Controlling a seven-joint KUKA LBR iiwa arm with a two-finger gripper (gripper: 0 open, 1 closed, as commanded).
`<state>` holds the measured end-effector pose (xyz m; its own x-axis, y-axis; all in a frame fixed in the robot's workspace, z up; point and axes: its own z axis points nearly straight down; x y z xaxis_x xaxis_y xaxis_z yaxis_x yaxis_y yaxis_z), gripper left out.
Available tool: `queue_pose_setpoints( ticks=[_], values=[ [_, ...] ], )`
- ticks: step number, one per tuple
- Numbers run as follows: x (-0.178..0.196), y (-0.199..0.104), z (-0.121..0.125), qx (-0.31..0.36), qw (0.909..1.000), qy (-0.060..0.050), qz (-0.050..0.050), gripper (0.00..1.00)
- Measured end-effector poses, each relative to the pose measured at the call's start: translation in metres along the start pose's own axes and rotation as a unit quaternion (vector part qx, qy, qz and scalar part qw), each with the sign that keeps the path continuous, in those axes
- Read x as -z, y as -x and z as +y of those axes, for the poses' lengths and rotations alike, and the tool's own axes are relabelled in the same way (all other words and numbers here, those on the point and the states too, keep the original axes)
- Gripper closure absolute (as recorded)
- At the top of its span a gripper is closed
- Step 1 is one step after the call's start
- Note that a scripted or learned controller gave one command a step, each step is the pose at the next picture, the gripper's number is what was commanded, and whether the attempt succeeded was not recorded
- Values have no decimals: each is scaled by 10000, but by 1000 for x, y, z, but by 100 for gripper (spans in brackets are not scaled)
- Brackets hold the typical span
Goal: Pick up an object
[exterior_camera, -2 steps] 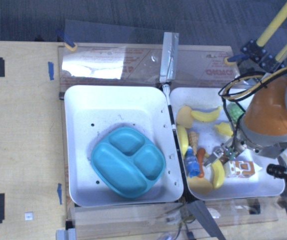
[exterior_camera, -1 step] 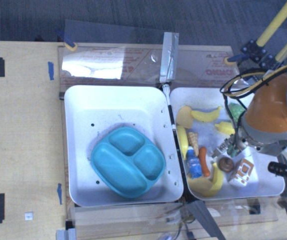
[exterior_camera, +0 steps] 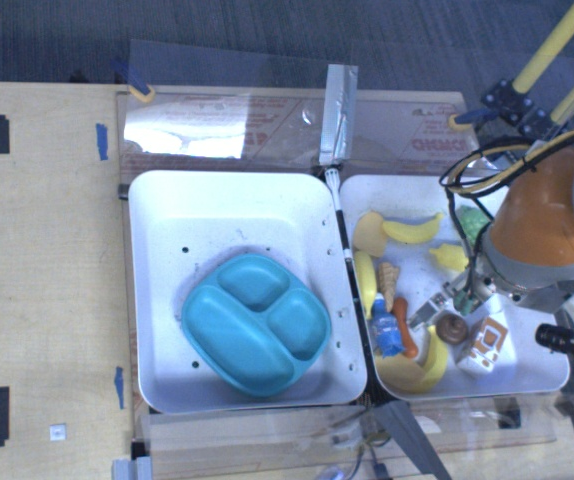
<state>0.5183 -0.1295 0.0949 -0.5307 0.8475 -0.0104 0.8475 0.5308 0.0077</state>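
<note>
In the left bin (exterior_camera: 157,268) a blue divided plate (exterior_camera: 255,321) lies alone, right side up, toward the front. The right bin (exterior_camera: 537,368) holds a jumble of small things: a yellow banana (exterior_camera: 410,230) near the back, a longer banana (exterior_camera: 366,280) along the left wall, an ice-cream cone toy (exterior_camera: 390,283), an orange carrot (exterior_camera: 407,330), a blue piece (exterior_camera: 387,336), another banana (exterior_camera: 429,363) at the front, a brown round object (exterior_camera: 453,328) and a white card (exterior_camera: 484,343). The arm's tool (exterior_camera: 445,304) hangs low over this clutter, just beside the brown round object; whether it is spread or pressed together I cannot tell.
</note>
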Motion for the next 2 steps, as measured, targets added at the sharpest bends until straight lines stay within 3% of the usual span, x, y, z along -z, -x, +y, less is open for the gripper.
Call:
queue_pose_setpoints(
  ticks=[1, 2],
  values=[
    [90, -52, 13, -10, 10000, -24, 48, 0],
    [7, -35, -21, 84, 9999, -77, 85, 0]
  ],
)
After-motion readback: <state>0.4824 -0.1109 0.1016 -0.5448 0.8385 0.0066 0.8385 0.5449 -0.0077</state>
